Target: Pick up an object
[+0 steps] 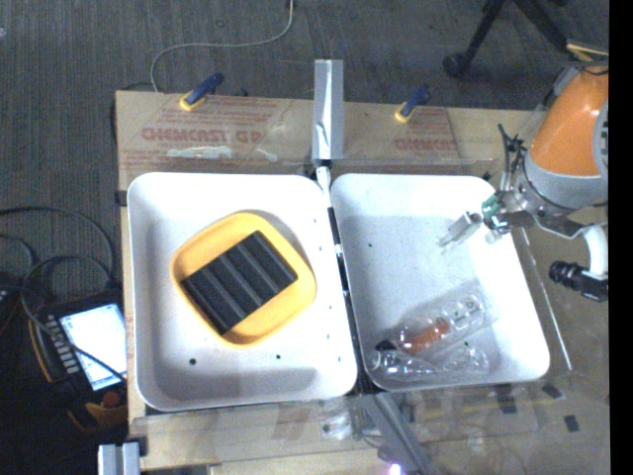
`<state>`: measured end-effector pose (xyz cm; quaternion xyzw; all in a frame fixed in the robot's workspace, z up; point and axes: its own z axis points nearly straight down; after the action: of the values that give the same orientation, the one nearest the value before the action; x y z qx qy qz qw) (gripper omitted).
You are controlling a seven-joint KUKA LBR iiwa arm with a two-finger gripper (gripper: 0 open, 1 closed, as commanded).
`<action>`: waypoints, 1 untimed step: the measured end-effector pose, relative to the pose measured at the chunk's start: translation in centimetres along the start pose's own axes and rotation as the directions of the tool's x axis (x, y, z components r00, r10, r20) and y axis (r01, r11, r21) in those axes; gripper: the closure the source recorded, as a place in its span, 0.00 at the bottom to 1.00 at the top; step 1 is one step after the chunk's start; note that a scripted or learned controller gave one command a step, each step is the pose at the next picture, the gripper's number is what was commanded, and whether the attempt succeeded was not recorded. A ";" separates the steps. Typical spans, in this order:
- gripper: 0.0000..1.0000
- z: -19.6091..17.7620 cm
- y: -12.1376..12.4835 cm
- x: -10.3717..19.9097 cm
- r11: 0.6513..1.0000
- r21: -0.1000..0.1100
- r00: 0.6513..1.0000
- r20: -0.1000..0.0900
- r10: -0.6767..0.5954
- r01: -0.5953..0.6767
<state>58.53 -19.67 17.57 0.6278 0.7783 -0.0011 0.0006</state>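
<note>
Over the right bin's (514, 265) upper right corner, hangs the gripper (463, 228), slim pale fingers angled down-left toward the bin floor, nothing visible between them; spread too small and blurred to tell. Lower in the same bin, lies a clear plastic object (435, 339) with a reddish patch, apart from the gripper. Across in the left bin (148, 265), rests a yellow tray with black ridged insert (243, 277).
</note>
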 end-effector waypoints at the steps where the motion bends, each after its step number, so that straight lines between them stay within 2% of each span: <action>1: 0.00 -3.1 -4.1 -1.0 1.000 0.000 1.000 0.000 0.001 -0.001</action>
<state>54.77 -21.51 20.63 0.6284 0.7779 -0.0008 0.0006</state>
